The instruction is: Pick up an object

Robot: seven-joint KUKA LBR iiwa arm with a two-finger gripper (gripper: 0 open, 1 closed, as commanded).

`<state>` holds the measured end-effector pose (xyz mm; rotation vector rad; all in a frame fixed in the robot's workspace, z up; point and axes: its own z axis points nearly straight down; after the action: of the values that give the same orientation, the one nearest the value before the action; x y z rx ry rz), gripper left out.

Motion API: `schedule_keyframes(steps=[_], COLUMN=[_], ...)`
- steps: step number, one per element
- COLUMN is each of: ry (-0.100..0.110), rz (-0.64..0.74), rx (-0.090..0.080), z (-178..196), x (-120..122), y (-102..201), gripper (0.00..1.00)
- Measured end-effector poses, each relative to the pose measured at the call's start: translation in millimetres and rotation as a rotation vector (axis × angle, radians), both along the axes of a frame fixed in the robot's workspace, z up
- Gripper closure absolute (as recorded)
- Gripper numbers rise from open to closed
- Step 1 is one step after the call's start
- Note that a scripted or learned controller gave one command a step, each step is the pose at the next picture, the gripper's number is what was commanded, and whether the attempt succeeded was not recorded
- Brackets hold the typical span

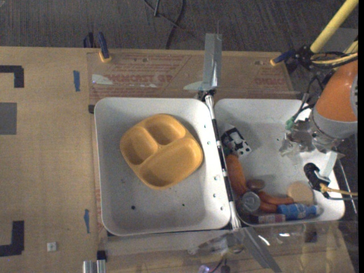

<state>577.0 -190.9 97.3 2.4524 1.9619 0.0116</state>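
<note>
My gripper [294,143] hangs over the right part of the right bin [267,118], below the arm's orange band [341,95]. Nothing shows in its grasp. The bin's objects lie along its left and front sides: a black-and-white object [236,141], a long orange piece [235,173], a brown round piece [256,184], a grey can [248,201], a reddish sausage shape [276,198], a beige round object [300,193] and a blue tube [299,211]. The beige object lies just below and to the right of the gripper.
A yellow divided plate [161,151] lies in the left bin [114,198]. A metal divider [211,67] stands between the bins at the back. A black cable end [311,173] hangs near the right bin's right wall.
</note>
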Motion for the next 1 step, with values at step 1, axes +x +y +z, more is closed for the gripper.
schedule_keyframes(steps=[1], ry=[0.0], rz=[0.0], rx=[0.0], z=[-0.1], x=[0.0], y=[0.1], gripper=[0.0])
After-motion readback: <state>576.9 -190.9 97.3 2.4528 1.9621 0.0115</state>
